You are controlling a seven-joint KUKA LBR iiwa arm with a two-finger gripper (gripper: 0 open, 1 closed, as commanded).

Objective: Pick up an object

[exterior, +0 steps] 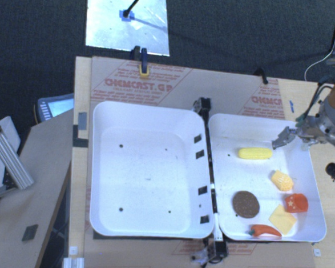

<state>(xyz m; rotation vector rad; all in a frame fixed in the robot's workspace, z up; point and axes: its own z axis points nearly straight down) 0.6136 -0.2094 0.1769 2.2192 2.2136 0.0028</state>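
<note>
While gripper [283, 138] hovers over right bin [317, 195] near far right rim, I can't tell finger state; nothing visibly held. Nearest target: corn [255, 154], lying flat, just beside tip, apart. I judge it light, stiff plastic, smooth, likely to roll; grasp across its middle, short axis. Further out: yellow chunk [282, 180], red piece [296, 203], cheese [283, 219], brown disc [246, 204], carrot [265, 231] at near rim. Disc flat, hard to pinch. Left bin [108, 118] beyond.
</note>
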